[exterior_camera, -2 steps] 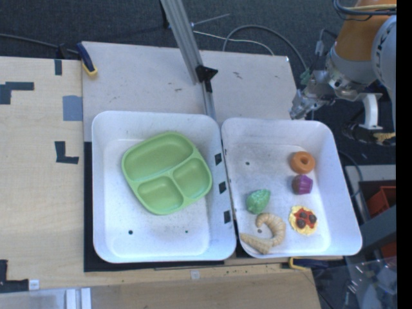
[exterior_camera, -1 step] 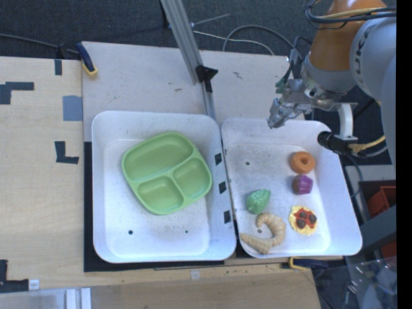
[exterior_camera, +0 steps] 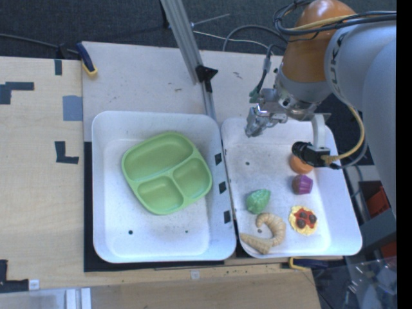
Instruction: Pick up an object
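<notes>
Approach stage: grey two-finger gripper (exterior_camera: 253, 129) poised at far edge of right white bin (exterior_camera: 341, 237), jaws' state impossible to tell. Green lumpy toy (exterior_camera: 258, 200) near front edge; descent needed next.

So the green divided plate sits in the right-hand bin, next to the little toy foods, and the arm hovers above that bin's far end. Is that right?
Not quite. The camera view shows the green divided plate alone in the left bin. The toy foods, among them a green piece and a purple piece, lie in the right bin, and the gripper does hang over that bin's far end.
</notes>
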{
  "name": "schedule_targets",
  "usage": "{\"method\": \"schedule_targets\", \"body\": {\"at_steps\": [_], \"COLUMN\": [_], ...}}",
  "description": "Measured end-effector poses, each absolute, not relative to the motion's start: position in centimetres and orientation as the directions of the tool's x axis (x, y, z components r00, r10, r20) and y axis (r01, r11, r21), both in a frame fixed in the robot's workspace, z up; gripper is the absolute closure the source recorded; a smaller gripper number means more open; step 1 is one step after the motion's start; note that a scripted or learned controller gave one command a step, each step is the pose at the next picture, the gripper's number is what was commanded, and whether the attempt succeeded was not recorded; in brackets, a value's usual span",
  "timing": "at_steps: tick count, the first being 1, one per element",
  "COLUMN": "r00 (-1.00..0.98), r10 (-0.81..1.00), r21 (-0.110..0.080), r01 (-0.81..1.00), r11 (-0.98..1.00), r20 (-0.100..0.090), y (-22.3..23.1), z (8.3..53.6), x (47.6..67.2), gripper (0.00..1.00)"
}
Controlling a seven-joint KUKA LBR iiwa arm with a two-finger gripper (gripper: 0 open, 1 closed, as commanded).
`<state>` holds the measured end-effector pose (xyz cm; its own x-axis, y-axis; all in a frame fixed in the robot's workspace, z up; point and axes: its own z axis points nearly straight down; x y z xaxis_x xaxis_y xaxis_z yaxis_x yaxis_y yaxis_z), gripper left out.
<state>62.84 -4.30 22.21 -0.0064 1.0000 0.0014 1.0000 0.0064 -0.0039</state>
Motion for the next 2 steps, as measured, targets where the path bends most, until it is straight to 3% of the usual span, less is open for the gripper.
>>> {"method": "schedule_targets", "body": {"at_steps": [2], "r00": [-0.008], "r10": [1.000], "r21": [-0.002], "r01": [1.000], "r11": [0.008], "r20": [0.002], "y": [4.9], "z": [23.3], "x": [59.1], "gripper": [1.00]}}
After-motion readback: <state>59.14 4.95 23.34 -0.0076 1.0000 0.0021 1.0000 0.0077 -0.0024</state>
